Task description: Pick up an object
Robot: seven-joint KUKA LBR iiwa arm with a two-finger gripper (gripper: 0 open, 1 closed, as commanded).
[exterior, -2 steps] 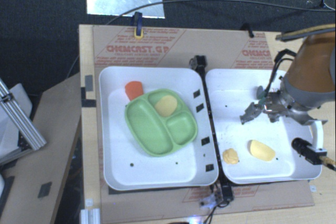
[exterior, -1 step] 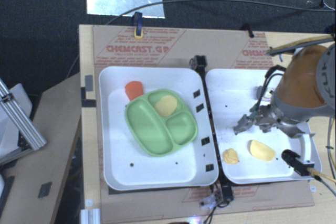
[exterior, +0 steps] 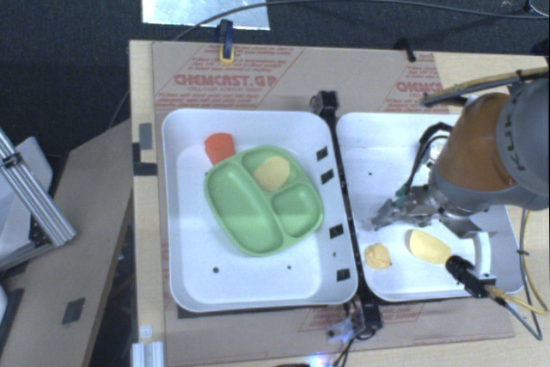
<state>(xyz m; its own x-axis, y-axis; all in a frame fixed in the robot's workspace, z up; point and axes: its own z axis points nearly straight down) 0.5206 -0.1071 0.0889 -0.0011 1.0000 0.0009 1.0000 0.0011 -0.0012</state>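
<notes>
Camera view, surface: we see a brown board-covered surface point(exterior: 284, 69) carrying two shallow white bins side by side.
Left bin point(exterior: 185, 185): holds a green divided plate point(exterior: 253, 211), tilted in the frame, with three compartments.
Plate contents: a pale yellow rounded item point(exterior: 272, 173) sits in the upper compartment of the plate.
Orange item point(exterior: 219, 146): we note it lying on the bin floor just beside the upper left rim of the plate, touching or nearly touching it; we cannot tell which.
Right bin point(exterior: 378, 142): we note two yellow things near its front wall.
Small yellow lump point(exterior: 377, 255): rests on the bin floor near the front left corner, apart from the tool.
Larger yellow oblong piece point(exterior: 428, 246): lies just to the right of the lump, close below the arm's wrist.
Arm point(exterior: 490, 150): grey with an orange band, reaching in from the right over the right bin.
Tool point(exterior: 384, 217): low over the right bin floor, pointing left, above the small lump; we cannot tell whether its fingers are spread or pressed together, and we see nothing between them.
</notes>
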